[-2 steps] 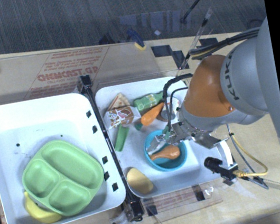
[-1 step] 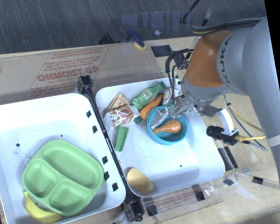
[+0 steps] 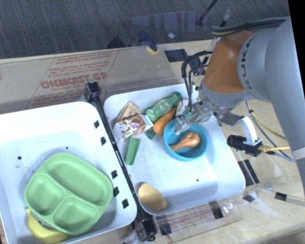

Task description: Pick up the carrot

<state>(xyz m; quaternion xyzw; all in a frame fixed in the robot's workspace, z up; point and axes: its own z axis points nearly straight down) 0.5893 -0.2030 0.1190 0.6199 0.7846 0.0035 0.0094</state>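
Camera view looks down at a slant on a desk [image 3: 62, 76] with two shallow white bins side by side. From the right, the grey arm [image 3: 271, 68] with its orange band reaches over the right bin [image 3: 211, 187], and its end effector [image 3: 188, 117] hangs at the upper rim of a blue bowl [image 3: 186, 140]. How far it is open cannot be told: its tip is small and blurred against the bowl and the bottle. Nothing can be seen held in it.

The carrot [image 3: 163, 123] lies on the bin floor just left of the end effector, between a green bottle [image 3: 163, 108] above and the blue bowl below; whether the end effector touches it cannot be told. Inside the bowl rests a brown, pear-shaped item [image 3: 187, 140]. Further left lie a snack packet [image 3: 130, 120] and a green stick-shaped piece [image 3: 132, 150]; a tan rounded item [image 3: 152, 197] sits at the bin's lower left corner.

In the left bin [image 3: 2, 133] a green divided plate [image 3: 68, 193] rests over a yellow item [image 3: 43, 232].
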